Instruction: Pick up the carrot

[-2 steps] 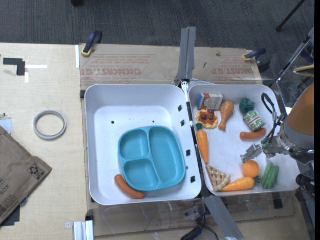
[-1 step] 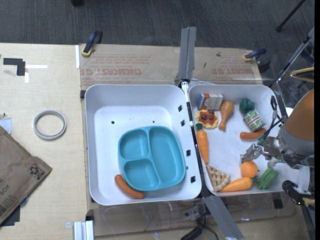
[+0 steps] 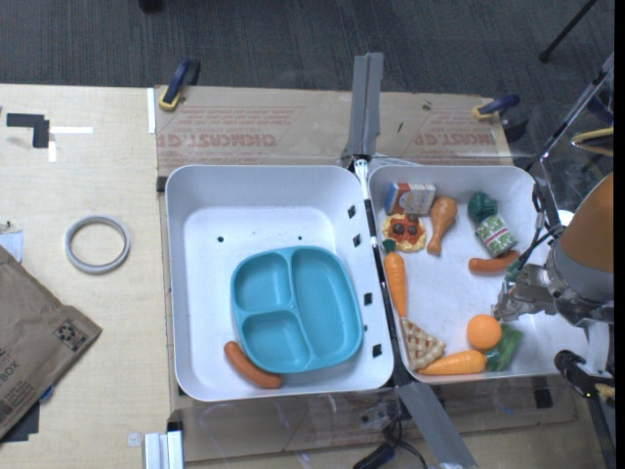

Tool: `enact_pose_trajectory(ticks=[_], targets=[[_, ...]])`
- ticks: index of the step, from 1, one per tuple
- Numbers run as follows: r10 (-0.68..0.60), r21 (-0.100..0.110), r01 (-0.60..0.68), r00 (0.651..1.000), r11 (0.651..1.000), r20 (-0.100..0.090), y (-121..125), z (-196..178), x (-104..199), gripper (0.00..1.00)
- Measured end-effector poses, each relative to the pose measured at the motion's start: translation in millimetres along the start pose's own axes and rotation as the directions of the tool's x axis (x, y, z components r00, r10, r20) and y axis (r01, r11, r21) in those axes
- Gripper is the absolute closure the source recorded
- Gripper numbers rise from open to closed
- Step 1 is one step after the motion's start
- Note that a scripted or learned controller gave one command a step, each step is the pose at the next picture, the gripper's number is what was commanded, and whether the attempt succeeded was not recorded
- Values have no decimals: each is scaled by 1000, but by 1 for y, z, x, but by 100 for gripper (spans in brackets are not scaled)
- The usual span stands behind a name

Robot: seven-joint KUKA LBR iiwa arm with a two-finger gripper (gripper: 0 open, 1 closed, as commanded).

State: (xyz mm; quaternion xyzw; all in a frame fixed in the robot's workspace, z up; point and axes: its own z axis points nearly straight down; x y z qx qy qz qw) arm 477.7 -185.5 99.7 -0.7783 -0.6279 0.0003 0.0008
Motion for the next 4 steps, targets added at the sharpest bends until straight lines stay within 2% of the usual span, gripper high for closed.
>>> enact_pose_trajectory(ticks=[1, 2, 3, 4], targets=[[0, 0, 0, 1000, 1000, 0, 0, 0, 0, 0], [-536, 0, 536, 844, 844, 0, -6, 9, 29, 0], [-533, -1, 533, 846, 846, 1, -6, 0, 29, 100], [-533, -1, 533, 846, 846, 1, -6, 0, 29, 0]])
